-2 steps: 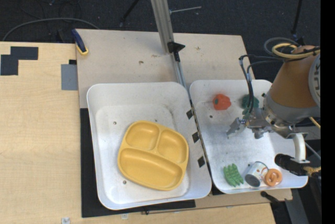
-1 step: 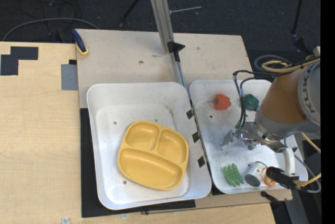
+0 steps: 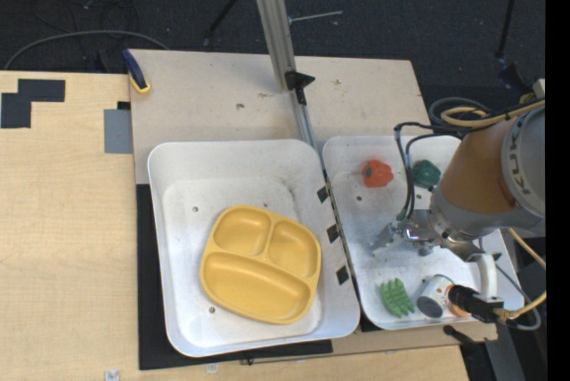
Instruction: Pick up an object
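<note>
Hovering low over the middle of the right bin [image 3: 352,158], the gripper [image 3: 398,237] sits on bare floor with nothing between its fingers — whether they stand apart or together cannot be told at this slant. The candidates lie around it: a red object [image 3: 377,174] toward the bin's far edge, a teal object [image 3: 427,172] just beside the arm at the far right, a green toy [image 3: 394,296] and a small can [image 3: 434,296] near the front edge. A yellow divided tray [image 3: 261,263] fills the left bin [image 3: 178,166]. The step looks like approach, no grasp made. Next comes choosing one piece — the green toy is close — centring over it and descending squarely.
</note>
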Action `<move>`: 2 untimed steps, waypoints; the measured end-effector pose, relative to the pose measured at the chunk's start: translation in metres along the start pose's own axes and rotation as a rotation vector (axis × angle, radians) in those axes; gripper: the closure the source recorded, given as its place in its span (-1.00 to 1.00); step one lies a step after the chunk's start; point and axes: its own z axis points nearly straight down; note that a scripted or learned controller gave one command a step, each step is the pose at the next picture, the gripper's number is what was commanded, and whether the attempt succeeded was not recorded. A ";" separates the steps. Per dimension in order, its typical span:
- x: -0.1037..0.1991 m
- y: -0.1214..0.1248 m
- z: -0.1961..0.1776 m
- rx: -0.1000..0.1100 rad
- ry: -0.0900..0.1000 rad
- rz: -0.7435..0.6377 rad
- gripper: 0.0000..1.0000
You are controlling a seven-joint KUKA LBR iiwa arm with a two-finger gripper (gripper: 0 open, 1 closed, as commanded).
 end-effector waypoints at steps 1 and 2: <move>0.000 0.002 -0.012 -0.007 0.001 0.004 1.00; 0.000 0.005 -0.075 -0.005 -0.003 -0.001 1.00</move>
